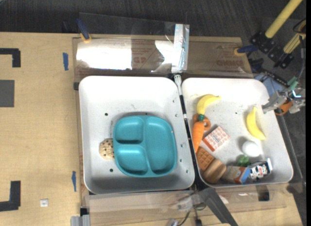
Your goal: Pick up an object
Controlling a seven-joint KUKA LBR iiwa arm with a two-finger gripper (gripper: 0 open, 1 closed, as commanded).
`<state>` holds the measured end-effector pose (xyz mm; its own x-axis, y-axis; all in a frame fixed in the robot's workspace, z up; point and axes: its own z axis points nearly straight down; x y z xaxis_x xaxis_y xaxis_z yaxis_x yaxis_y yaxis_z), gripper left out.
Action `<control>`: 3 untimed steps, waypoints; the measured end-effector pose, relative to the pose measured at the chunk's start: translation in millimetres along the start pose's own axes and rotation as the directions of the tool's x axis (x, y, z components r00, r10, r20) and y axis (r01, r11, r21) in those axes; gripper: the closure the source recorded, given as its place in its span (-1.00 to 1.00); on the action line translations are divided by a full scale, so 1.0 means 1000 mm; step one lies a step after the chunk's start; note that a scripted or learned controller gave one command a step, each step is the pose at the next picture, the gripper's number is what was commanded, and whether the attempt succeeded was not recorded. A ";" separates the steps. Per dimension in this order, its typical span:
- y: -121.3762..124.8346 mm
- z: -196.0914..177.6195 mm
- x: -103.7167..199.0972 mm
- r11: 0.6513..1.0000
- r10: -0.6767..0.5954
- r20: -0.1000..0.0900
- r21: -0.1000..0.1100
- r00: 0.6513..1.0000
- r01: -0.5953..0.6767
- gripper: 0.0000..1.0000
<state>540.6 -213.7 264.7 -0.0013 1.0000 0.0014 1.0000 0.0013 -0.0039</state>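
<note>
We see the gripper [287, 99] at the far right edge, just outside the right bin [233, 86]; can't tell how it's set, nothing visibly held. Nearest is a banana [254, 123], then a white egg [250, 148] below it. Second banana [206, 102] sits upper left in that bin, carrot [198, 130] and a red-white carton [215, 138] beside it, waffle [204, 159] lower down. Left bin [97, 94] holds a teal divided plate [144, 145], a cookie [106, 148] touching its left edge.

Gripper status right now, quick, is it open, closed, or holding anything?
Gripper: at the right edge of the right bin, near a banana; whether it is open or closed cannot be told, and nothing shows in it.
</note>
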 end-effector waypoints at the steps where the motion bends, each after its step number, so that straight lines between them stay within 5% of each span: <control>1: 0.021 0.146 0.055 0.999 0.035 -0.003 0.011 0.999 -0.035 -1.00; 2: 0.069 0.167 0.029 0.971 -0.238 -0.005 -0.014 0.971 0.238 -1.00; 3: 0.078 0.113 0.102 0.916 -0.402 0.004 -0.008 0.916 0.402 -1.00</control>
<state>618.2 -111.0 151.9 -0.4029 0.9152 -0.0014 0.9152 0.4029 0.0051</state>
